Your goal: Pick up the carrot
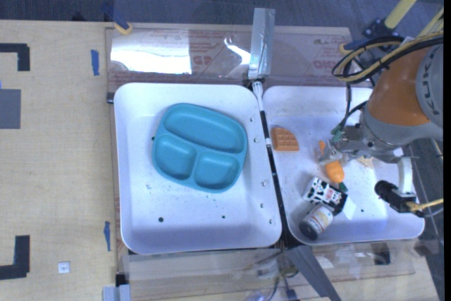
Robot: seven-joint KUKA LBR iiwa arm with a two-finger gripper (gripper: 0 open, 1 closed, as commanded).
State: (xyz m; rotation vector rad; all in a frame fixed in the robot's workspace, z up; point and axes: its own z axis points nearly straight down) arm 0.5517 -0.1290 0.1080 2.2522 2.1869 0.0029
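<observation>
End effector, its opening impossible to judge, hovers touching or just above the carrot in the right bin.

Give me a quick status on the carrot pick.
Gripper low in right bin, just above the carrot; grip unconfirmed. Cow-print bottle lies right beside the carrot. Waffle piece sits apart, to the left.

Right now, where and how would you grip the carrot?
Likely grip the carrot across its narrow width, coming straight down. The gripper already crowds its upper end, and the bottle lies close below, so a top approach with fingers left and right seems safest.
</observation>
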